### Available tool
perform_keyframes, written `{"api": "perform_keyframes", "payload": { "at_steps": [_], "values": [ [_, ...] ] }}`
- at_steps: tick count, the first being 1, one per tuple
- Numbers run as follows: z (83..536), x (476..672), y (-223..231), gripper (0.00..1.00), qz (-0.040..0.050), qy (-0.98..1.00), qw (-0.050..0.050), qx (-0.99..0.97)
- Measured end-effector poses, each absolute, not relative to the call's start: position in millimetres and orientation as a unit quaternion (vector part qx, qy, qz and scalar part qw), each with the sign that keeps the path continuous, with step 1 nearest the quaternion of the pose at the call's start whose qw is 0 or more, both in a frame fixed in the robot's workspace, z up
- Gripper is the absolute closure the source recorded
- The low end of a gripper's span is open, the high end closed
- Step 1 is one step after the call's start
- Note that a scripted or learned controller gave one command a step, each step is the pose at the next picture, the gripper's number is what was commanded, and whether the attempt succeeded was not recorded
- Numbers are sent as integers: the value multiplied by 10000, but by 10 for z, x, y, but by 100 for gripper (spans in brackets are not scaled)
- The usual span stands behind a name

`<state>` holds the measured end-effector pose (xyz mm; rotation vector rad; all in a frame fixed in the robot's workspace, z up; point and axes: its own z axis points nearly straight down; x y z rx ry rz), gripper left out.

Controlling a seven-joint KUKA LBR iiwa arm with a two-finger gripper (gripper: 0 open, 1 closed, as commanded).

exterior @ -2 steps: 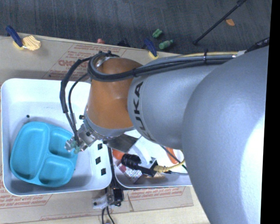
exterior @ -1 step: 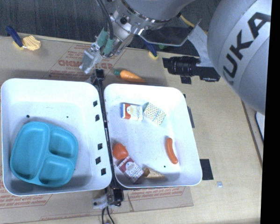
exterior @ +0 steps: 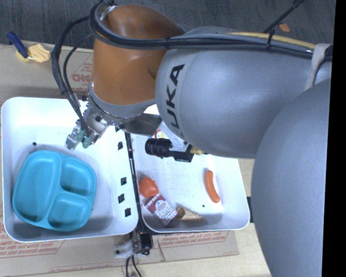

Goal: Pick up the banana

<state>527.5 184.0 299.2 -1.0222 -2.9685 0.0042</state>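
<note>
In the left bin [exterior: 11, 132] we find a blue sectioned plate [exterior: 55, 188] with three compartments, lying toward the near side. The pincer [exterior: 83, 137] hangs over this bin's far part, just beyond the plate, its tips small and blurred; we see nothing between them, and we cannot tell whether it is released or clenched. On the grey arm [exterior: 222, 91] we read the letters "UKA". In the right bin [exterior: 238, 211] lie an orange-red object [exterior: 148, 187], a printed packet [exterior: 162, 210] and an orange carrot-like piece [exterior: 211, 185]. We cannot make out the banana among them.
</note>
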Motion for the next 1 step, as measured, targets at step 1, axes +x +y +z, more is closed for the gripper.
{"api": "perform_keyframes", "payload": {
  "at_steps": [1],
  "values": [
    [2732, 4874, 1213, 100, 14, -9104, 16, -4137]
  ]
}}
